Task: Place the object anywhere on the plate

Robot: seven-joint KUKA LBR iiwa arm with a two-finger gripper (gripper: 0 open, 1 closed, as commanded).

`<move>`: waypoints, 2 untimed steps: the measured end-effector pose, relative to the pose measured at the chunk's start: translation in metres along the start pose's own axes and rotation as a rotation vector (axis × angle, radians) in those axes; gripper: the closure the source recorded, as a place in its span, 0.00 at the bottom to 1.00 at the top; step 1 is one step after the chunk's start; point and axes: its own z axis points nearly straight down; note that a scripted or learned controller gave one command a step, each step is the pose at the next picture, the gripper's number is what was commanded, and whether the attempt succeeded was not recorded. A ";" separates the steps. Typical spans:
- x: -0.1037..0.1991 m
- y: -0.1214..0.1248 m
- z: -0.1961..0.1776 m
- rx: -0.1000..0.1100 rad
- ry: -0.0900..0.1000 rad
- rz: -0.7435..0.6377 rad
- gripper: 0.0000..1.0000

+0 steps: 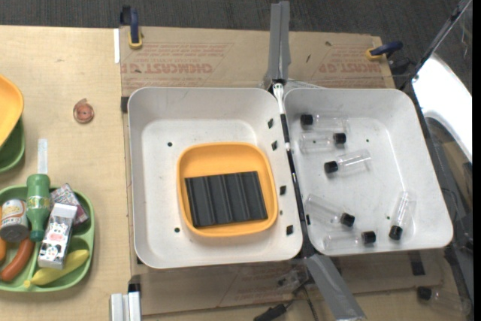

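An orange square plate [225,152] lies in the left white bin [150,162]. A black ridged rectangular piece [226,199] rests flat on the plate and covers most of its middle. The right white bin [409,124] holds several clear vials with black caps, scattered apart: one near the back left [322,121], one toward the middle [348,162], one at the front left [329,211] and one at the front right [401,213]. A lone black cap [368,237] lies near the front wall.
Both bins sit on brown cardboard [203,64] held by clamps [132,30]. On the wooden bench to the left are a green tray of toy food [45,237], part of an orange dish [7,113] and a small pink disc [83,112].
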 end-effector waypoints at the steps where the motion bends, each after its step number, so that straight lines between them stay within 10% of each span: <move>1: 0.000 0.000 0.000 0.000 0.000 -0.082 0.00; 2: -0.007 -0.004 0.001 -0.002 -0.002 -0.494 0.00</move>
